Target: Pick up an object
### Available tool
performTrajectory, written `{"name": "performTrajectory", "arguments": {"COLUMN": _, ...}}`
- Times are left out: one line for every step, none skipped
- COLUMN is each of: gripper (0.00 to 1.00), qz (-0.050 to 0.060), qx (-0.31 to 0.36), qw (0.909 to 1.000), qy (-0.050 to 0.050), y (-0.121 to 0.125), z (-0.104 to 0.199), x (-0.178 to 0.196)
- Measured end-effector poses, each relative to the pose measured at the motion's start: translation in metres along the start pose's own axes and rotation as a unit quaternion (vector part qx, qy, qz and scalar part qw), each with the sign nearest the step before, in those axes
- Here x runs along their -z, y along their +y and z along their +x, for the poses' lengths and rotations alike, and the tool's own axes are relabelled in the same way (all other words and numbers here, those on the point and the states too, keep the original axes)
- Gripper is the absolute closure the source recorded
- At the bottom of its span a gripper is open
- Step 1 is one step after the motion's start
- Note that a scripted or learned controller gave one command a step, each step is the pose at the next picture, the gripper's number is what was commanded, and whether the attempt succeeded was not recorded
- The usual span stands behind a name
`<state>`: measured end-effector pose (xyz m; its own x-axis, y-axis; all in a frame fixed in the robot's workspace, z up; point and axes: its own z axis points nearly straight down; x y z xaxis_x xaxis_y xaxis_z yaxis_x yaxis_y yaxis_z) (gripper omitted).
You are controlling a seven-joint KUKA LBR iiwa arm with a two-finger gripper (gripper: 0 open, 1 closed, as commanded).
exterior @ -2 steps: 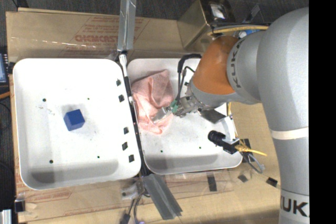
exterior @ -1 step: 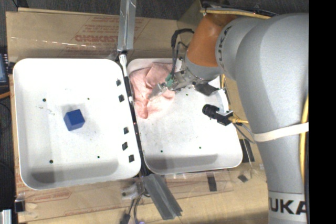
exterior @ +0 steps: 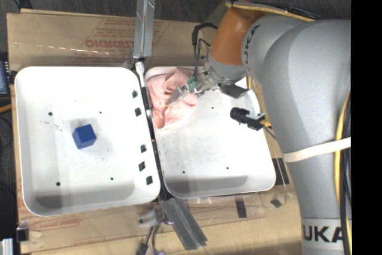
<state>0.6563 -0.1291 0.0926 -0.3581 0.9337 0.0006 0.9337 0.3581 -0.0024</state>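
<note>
Surroundings: a dark grey carpeted floor is seen around a worktop [exterior: 71,39] covered with brown cardboard.
Bins: two shallow white bins are set side by side, the left bin [exterior: 36,188] and the right bin [exterior: 250,173], joined along a grey metal divider with black clips.
Pink cloth: a crumpled, pale pink cloth [exterior: 167,101] is bunched in the far left corner of the right bin, against the divider; it looks soft, creased and folded over itself.
Blue cube: a small solid blue cube [exterior: 85,135] is placed on the floor of the left bin, well apart from the cloth.
Arm: the grey arm with its orange band is reached in from the right, over the right bin.
Gripper: the gripper [exterior: 190,88] is lowered onto the far edge of the pink cloth; how far it is open, and whether cloth is held, cannot be told.
</note>
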Motion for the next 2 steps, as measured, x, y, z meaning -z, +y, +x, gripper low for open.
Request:
{"name": "performTrajectory", "arguments": {"gripper": 1.0, "qz": 0.001, "qx": 0.003, "qw": 1.0, "qy": 0.0, "y": 0.001, "z": 0.001, "x": 0.01}}
{"name": "performTrajectory", "arguments": {"gripper": 1.0, "qz": -0.001, "qx": -0.015, "qw": 0.9999, "qy": 0.0, "y": 0.026, "z": 0.067, "x": 0.1}}
